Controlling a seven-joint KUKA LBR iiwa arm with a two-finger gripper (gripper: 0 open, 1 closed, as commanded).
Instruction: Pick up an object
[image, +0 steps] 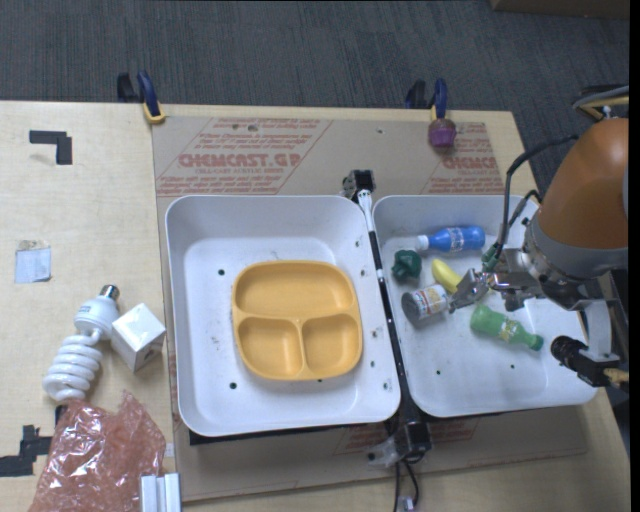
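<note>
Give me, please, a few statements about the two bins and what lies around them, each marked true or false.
1. The yellow divided plate lies in the left bin. True.
2. The green bottle stands upright. False: it lies on its side in the right bin.
3. A spiral light bulb lies on the bench, outside the bins. True.
4. The hand is over the left bin. False: it is over the right bin.
5. The blue-capped bottle is on the plate. False: it is in the right bin.

You look down from one fixed camera above the bench, slanted, both white bins (283, 222) in frame at middle range (the arm (590, 195) enters at 3 o'clock).
</note>
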